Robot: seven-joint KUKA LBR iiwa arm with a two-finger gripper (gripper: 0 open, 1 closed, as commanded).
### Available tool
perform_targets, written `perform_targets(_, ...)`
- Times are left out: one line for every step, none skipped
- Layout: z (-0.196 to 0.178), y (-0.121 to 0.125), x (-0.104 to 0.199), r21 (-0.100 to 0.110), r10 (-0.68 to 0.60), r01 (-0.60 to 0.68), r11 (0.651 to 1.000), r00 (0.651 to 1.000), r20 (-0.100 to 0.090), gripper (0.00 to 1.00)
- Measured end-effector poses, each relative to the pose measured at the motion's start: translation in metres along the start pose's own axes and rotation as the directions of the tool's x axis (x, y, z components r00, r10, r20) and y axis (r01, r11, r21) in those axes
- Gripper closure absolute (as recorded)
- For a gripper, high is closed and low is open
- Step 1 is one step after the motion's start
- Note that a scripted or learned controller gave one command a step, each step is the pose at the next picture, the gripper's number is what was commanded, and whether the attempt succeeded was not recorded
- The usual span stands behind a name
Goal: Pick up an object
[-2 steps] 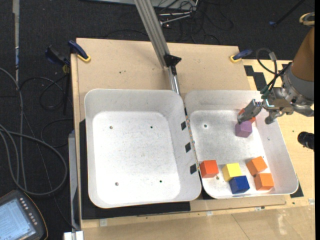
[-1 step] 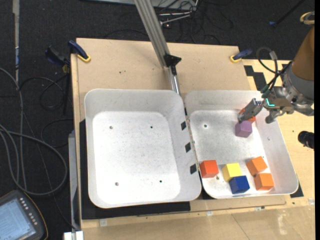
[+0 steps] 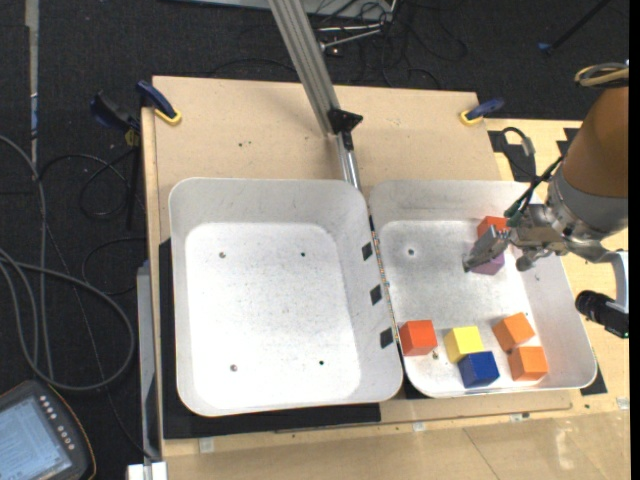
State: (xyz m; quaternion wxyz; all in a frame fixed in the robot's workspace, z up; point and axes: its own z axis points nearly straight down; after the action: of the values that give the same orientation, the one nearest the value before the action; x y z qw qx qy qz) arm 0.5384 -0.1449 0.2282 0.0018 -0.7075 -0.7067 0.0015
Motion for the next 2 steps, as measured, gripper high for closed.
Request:
perform_targets(0.064, -0.001, -0.002, 0.002, 0.0, 0.0, 1.0, 1.0, -0.001, 0.0)
perform_targets(0.129, -0.005, -0.002, 0.002, 0.0, 0.0, 1.0, 1.0, -0.001, 0.0)
